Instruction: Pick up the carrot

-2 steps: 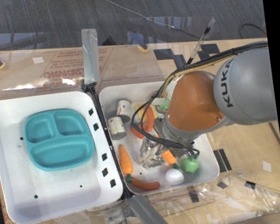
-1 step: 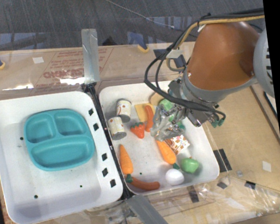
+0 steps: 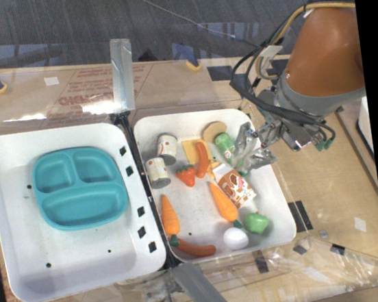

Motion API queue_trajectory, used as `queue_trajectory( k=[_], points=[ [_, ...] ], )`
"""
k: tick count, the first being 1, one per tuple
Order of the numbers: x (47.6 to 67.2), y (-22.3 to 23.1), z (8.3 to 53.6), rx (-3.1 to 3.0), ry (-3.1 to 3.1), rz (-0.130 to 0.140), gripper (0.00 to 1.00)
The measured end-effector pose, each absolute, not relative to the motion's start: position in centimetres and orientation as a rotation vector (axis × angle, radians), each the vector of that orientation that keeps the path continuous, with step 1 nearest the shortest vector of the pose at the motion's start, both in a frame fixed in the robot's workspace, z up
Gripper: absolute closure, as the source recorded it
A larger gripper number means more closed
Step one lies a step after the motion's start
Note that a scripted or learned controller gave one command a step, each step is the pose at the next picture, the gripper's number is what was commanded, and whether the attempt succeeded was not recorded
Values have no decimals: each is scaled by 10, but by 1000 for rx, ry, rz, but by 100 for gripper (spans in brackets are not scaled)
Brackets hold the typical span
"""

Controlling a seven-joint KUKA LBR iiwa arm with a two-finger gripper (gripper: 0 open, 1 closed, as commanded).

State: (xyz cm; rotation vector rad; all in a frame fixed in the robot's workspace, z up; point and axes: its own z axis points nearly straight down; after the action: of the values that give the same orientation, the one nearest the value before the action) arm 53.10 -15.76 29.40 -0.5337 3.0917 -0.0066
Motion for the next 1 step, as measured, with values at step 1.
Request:
queue_trajectory(
  k=[1],
  points=[
    [572,-204,335,-261,3125,-6,100]
  ],
)
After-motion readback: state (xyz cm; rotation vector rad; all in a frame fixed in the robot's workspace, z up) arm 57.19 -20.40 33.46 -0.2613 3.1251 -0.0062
